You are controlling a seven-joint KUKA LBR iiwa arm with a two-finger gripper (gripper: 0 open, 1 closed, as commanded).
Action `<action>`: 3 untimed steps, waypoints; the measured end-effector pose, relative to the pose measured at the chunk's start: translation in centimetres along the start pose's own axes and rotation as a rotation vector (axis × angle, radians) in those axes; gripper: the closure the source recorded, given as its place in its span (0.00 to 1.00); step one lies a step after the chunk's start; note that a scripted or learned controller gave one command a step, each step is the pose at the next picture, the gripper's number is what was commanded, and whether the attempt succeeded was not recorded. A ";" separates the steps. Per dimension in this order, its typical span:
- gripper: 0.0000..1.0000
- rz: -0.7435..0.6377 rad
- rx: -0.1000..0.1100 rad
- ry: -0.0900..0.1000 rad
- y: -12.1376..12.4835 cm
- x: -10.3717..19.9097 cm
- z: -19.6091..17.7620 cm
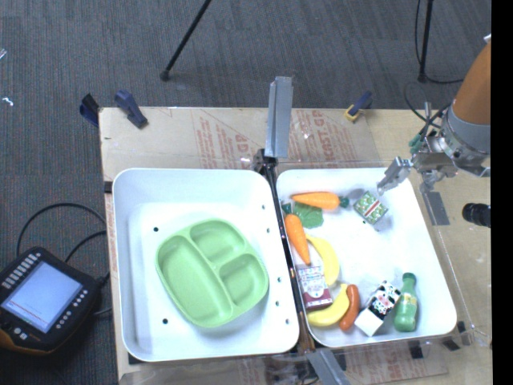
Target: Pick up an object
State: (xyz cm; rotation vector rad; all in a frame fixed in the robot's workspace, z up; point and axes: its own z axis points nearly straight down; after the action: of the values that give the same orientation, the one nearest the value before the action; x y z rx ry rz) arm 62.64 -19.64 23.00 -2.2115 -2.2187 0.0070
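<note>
Camera view looks down on two white bins side by side on a bench. Left bin holds a green divided tray, lying flat near its middle. Right bin holds the toys. An orange carrot lies along the upper part, its leafy end pointing right, and a second carrot runs down the left wall beside a green leafy piece. Below them a yellow banana curves down the centre-left, touching a small dark red carton. Another yellow banana and a red-orange sausage shape lie at the lower edge. In the lower right corner stand a black-and-white cow-patterned carton and a green bottle, just beside each other.

A small green and red box sits tilted in the upper right of that bin, apart from the other toys. The gripper hangs over the bin's upper right rim, at the right of the frame, near that box but not touching it. Its two fingers are spread wide apart, with nothing between them. The grey arm with its orange band rises toward the upper right corner.
</note>
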 end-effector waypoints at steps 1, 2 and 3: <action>1.00 -0.003 0.008 0.002 0.0 0.1 -0.5; 0.00 -0.003 0.008 0.002 0.0 0.1 -0.5; 0.00 -0.007 0.001 0.000 1.8 0.3 10.1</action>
State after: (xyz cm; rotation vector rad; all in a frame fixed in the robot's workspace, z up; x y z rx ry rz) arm 64.35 -19.28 12.89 -2.2026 -2.2262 0.0081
